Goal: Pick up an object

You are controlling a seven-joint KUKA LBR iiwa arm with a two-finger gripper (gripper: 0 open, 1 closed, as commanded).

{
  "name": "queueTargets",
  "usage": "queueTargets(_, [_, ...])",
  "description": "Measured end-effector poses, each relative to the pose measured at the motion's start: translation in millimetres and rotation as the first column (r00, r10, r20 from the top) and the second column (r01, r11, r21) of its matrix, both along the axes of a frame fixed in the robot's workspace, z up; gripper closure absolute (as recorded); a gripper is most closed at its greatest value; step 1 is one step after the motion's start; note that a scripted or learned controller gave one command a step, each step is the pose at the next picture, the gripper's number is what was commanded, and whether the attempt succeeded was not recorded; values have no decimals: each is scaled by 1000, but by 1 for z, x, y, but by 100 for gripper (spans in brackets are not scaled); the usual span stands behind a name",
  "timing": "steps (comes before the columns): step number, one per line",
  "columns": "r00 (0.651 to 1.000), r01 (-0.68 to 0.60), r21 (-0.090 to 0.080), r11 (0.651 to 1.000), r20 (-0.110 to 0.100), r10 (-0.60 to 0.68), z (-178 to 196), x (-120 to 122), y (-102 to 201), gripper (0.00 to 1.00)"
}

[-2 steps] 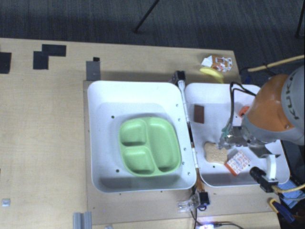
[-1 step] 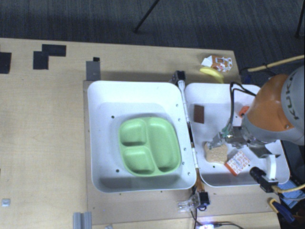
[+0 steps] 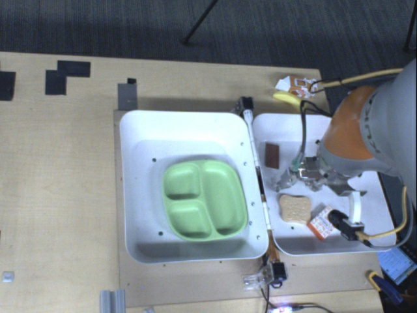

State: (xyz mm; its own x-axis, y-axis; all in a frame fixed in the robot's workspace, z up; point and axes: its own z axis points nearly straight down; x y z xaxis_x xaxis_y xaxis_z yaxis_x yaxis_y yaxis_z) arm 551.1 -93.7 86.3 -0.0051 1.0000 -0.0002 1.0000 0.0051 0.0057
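Orange-and-white small carton [image 3: 318, 224] and tan bread-shaped slice [image 3: 294, 208] lie by the right white bin's [image 3: 281, 128] near edge. Just beyond, the end effector [image 3: 301, 173] hovers low, approaching; next comes a descent. A brown block [image 3: 272, 153] sits farther back.

A dark grey carpeted floor [image 3: 130, 12] is seen across the top, crossed by a thin black stand leg [image 3: 208, 12] set at a slant. Below it, a pale wooden bench top [image 3: 58, 194] is spread out — smooth and evenly lit. Black tape patches [image 3: 65, 75] are stuck near its far left edge, and a small grey bracket [image 3: 127, 95] is fixed beside them.
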Motion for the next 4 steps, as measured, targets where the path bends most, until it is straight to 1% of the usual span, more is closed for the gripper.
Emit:
queueTargets(1, [1000, -6, -1, 1000, 5, 6, 12, 2, 0, 100])
queueTargets(2, [1000, -6, -1, 1000, 5, 6, 11, 2, 0, 0])
queueTargets(3, [1000, -12, -1, 1000, 8, 12, 22, 3, 1, 100])
queueTargets(4, [1000, -12, -1, 1000, 7, 12, 22, 3, 1, 0])
